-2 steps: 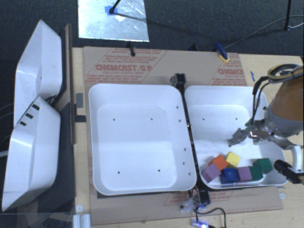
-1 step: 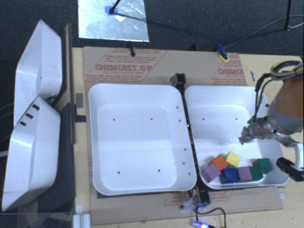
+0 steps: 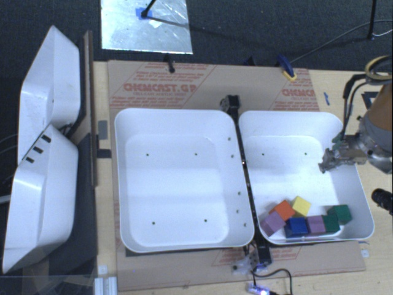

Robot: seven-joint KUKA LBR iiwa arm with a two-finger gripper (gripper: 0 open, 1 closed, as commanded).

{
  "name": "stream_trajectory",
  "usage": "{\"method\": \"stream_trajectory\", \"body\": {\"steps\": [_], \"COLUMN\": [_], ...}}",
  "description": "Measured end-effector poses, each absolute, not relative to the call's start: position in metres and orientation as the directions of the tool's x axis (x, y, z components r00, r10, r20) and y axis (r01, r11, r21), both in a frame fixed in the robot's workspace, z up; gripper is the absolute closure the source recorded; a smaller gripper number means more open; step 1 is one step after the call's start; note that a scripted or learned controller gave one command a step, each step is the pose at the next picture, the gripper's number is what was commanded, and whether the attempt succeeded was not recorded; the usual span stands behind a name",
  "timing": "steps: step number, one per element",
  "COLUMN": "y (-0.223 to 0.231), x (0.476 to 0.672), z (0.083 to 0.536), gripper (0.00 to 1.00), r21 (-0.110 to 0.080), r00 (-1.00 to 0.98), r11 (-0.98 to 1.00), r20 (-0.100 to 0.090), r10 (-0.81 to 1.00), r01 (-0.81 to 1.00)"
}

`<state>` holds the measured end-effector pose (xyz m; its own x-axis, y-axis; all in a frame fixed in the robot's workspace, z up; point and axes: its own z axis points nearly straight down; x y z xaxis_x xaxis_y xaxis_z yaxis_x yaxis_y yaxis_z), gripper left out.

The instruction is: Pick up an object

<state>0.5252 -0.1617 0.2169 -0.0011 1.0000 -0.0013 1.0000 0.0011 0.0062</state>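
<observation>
Several small blocks lie clustered at the near edge of the right bin (image 3: pixel 288 128): a yellow block (image 3: pixel 301 205), an orange block (image 3: pixel 284 210), a purple block (image 3: pixel 272 223), a blue block (image 3: pixel 297 227), a lilac block (image 3: pixel 316 224) and a green block (image 3: pixel 338 216). My gripper (image 3: pixel 330 161) hangs at the bin's right rim, above and to the right of the blocks, well apart from them. Nothing shows between its fingers.
The left bin (image 3: pixel 178 177) sits beside the right one, with a black divider clamp (image 3: pixel 231 102) at the far end between them. Two white covers (image 3: pixel 43 152) lie left of the bench. A metal sheet (image 3: pixel 146 16) lies on the floor beyond.
</observation>
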Motion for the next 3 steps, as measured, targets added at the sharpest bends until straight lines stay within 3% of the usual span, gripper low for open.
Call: {"method": "stream_trajectory", "body": {"steps": [1,3], "y": [-0.162,-0.066], "x": [0.526,0.525], "z": [0.234,0.233], "gripper": [1.0,1.0], "r21": [0.002,0.001], "r00": [-0.001,-0.005], "r11": [0.001,0.005], "r20": [-0.001,0.001], "r10": [1.0,1.0], "r01": [1.0,1.0]}}
